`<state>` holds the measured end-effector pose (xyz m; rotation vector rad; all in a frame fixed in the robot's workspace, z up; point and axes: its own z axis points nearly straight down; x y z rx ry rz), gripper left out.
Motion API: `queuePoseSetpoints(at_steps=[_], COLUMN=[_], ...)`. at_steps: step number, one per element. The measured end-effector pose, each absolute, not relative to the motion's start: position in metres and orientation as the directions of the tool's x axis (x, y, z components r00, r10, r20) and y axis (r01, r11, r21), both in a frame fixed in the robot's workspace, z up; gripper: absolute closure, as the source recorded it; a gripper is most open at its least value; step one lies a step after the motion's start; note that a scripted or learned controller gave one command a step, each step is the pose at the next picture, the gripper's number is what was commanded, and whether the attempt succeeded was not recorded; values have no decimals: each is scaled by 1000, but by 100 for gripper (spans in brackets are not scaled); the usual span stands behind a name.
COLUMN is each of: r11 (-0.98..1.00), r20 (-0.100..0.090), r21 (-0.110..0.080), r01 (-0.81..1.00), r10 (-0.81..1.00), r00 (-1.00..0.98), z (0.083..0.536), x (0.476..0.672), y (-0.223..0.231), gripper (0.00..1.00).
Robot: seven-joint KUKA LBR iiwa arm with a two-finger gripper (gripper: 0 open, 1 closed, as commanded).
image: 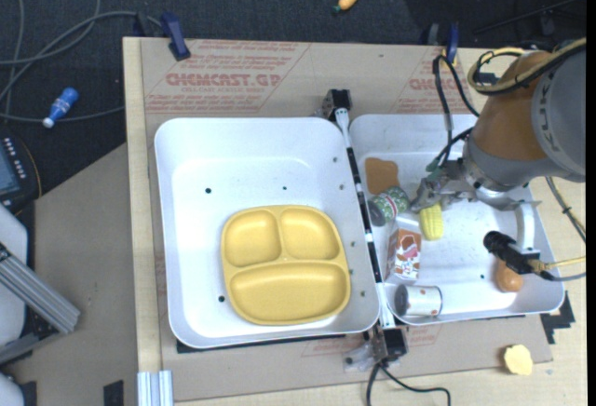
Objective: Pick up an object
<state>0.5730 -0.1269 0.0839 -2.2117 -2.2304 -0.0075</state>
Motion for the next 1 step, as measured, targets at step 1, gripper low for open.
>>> queuePoseSetpoints(at_steps=[1], r11=[10], r20=[2], r21=[14], r01=[1000], r10=[1000], r00=[-10], z=[207], x=[576], y=[-51], gripper=[100])
